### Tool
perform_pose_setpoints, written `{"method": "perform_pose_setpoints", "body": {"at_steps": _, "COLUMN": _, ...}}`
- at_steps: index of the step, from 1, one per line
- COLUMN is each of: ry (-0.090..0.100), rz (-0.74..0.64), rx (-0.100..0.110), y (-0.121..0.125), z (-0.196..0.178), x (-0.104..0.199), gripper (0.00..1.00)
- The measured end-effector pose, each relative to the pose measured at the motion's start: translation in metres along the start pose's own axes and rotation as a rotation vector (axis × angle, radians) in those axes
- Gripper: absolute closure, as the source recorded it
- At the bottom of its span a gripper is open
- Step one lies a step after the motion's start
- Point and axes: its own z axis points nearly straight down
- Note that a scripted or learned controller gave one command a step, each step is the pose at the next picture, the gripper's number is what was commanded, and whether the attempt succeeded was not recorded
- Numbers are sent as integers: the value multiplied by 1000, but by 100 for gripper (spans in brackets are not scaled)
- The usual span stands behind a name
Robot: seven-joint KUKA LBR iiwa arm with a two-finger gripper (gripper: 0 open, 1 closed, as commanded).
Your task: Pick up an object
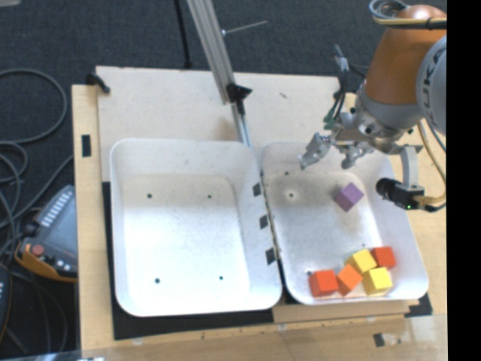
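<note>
My gripper (332,154) hangs over the far part of the right bin (301,224), its two fingers spread apart with nothing between them. A purple cube (348,196) lies on the bin floor just in front of and slightly right of the fingers, apart from them. Along the near right side of that bin sits a cluster of blocks: an orange-red one (324,282), an orange one (349,277), two yellow ones (364,261) (377,279) and another orange-red one (385,257).
The left bin (135,201) lies beside the right one, sharing a middle rim. A slanted metal pole (214,47) rises from behind the bins. Cables and a handheld pendant (49,235) lie on the floor at left.
</note>
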Motion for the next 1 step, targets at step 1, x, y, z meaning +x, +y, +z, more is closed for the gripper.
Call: {"method": "perform_pose_setpoints", "body": {"at_steps": 1, "ry": -4, "rz": 2, "rx": 1, "y": 16, "z": 30, "x": -43, "gripper": 0}}
